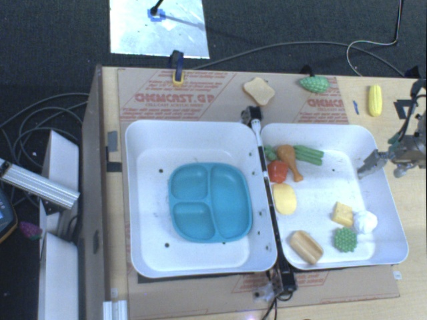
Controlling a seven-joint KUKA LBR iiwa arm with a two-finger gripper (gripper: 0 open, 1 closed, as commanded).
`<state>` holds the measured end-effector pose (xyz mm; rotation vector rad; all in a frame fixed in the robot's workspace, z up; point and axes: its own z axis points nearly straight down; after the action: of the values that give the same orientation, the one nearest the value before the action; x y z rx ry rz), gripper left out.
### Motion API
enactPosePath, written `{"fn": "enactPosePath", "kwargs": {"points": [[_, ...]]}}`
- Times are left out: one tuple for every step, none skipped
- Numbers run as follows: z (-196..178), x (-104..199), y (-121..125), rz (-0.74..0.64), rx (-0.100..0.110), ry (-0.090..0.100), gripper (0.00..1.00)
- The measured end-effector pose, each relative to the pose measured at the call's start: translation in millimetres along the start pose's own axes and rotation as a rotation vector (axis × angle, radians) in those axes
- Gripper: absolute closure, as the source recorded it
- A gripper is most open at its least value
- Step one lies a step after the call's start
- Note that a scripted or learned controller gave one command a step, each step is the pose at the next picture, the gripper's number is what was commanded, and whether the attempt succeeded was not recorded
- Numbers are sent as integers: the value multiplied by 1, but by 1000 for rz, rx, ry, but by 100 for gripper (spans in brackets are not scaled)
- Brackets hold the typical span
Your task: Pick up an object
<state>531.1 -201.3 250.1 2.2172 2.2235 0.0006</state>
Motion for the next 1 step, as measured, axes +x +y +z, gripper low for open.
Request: {"fn": "enactPosePath", "kwargs": {"points": [[103,34,50,-1,3,2,0]]}}
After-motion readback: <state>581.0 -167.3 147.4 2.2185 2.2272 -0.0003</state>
